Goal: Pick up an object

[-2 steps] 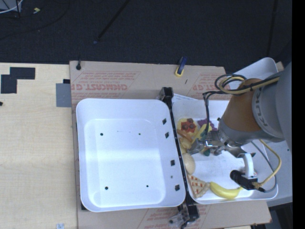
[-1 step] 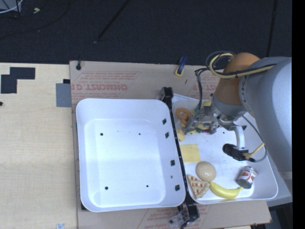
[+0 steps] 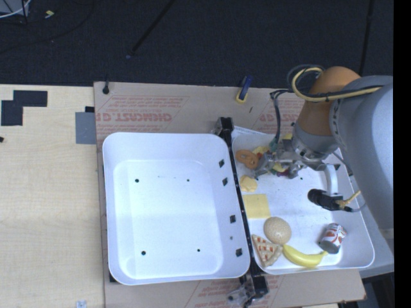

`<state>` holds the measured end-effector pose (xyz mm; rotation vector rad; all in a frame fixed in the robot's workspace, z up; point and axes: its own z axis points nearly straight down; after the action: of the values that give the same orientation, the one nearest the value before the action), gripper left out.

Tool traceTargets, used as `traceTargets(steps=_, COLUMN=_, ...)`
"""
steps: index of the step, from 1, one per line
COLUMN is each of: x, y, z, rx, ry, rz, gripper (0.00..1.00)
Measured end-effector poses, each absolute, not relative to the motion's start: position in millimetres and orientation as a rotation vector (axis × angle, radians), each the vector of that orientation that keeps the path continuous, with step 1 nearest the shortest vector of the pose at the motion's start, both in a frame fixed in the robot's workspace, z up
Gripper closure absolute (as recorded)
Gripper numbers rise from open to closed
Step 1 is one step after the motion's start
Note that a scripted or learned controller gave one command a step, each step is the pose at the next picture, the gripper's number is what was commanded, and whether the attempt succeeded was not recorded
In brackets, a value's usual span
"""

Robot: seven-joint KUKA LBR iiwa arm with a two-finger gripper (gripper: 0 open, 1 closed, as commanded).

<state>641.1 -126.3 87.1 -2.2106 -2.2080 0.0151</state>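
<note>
**Gripper low at far end of right bin**

Noted red print on cardboard point(image 3: 144, 115) beneath the bins, upside down, not legible. Read no label on red-and-white can point(image 3: 332, 236). Found gripper point(image 3: 282, 162) in right bin point(image 3: 298, 201), just above small red-yellow-green toy point(image 3: 277, 168) beside orange pretzel-like piece point(image 3: 249, 159). Could not tell grip state. Logged cheese slice point(image 3: 257, 205), egg point(image 3: 277, 229), banana point(image 3: 302, 256) nearer.

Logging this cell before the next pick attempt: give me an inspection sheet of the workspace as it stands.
Surface: two white bins, left bin and right bin, on cardboard.
Job's things: right bin holds banana, egg, yellow slice, waffle wedge, can.
Clutter: small toys heaped at its far end.
Grippers: gripper over that heap.
Cables: yellow cable loop above wrist.
Surroundings: dark floor, blue clamp.
</note>
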Motion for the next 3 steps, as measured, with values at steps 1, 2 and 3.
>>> traceTargets(steps=1, x=642.2, y=-135.3, z=87.7, rx=-2.214, ry=-2.214, rz=0.009, gripper=0.00)
traceTargets(steps=2, x=645.4, y=-166.1, z=177.0, rx=-2.226, ry=-2.225, rz=-0.004, gripper=0.00)
traceTargets(steps=3, x=593.2, y=-119.5, z=84.2, rx=-2.222, ry=-2.218, rz=0.006, gripper=0.00)
